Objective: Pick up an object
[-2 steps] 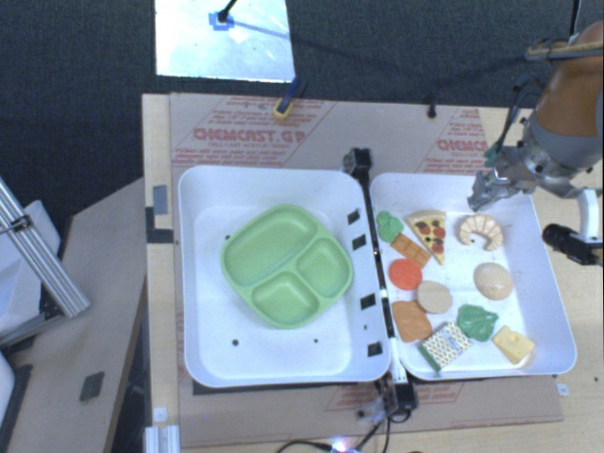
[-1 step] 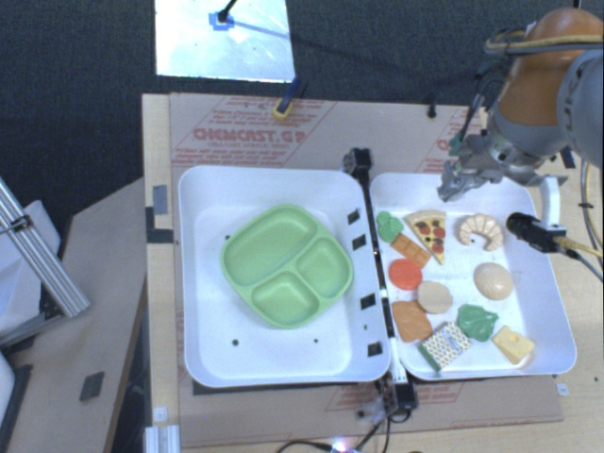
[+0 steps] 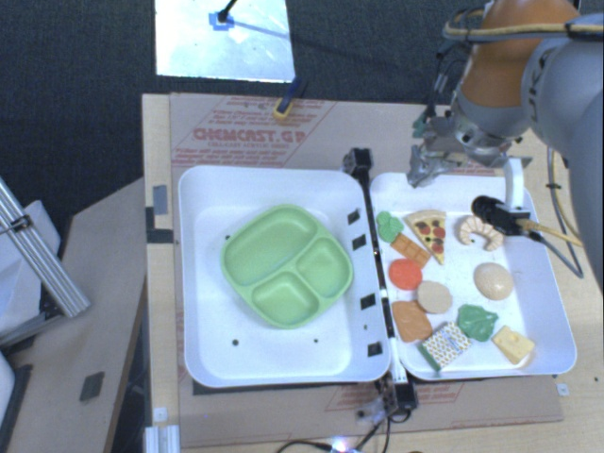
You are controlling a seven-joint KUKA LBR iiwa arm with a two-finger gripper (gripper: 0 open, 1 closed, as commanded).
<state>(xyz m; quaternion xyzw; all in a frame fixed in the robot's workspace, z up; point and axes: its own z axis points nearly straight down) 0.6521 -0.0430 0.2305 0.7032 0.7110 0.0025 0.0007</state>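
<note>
While the grey arm reaches in from the table's right edge, toy food fills one of two white bins.

Hand: the hand [image 3: 427, 170] hangs over the far-left corner of the right bin [image 3: 557, 333]; whether it is spread or pressed together cannot be told, and nothing shows between its tips.

Right bin, far side: a pizza slice [image 3: 429, 230] lies nearest the hand, with a green vegetable piece [image 3: 389, 225] to its left and a shrimp [image 3: 481, 233] to its right.

Right bin, middle: a red tomato [image 3: 406, 274], a tan round [image 3: 434, 297] and a pale egg-shaped piece [image 3: 493, 280].

Right bin, near side: an orange-brown piece [image 3: 411, 320], what may be a striped packet [image 3: 444, 345], a green leafy toy [image 3: 477, 322] and a yellow cheese wedge [image 3: 513, 344].

Left bin: a green divided plate [image 3: 286, 265] sits near the middle of the left bin [image 3: 203, 347].
</note>
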